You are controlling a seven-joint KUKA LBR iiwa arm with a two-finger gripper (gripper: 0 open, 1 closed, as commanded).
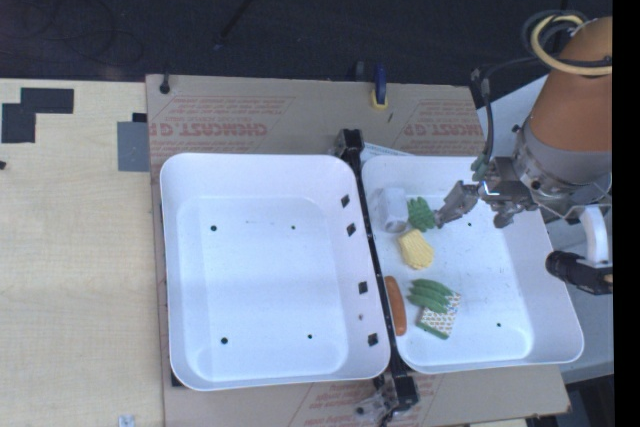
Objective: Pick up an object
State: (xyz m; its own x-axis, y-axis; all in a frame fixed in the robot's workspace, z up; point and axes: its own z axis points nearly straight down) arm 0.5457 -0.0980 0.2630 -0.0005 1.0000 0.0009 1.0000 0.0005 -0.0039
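One grey arm point(560, 130) low over the right bin point(500, 335), jaws' state unclear, beside a green object point(421, 213).

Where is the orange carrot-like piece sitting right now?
The orange piece lies in the right bin, along its left wall near the divider, just left of the green pods and below the yellow corn.

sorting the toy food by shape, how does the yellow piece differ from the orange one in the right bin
The yellow piece is short and chunky; the orange piece is long and thin. The yellow piece lies near the bin's middle, just below a green item; the orange piece lies against the right bin's left wall, lengthwise along it. Both lie flat in that bin, untouched.
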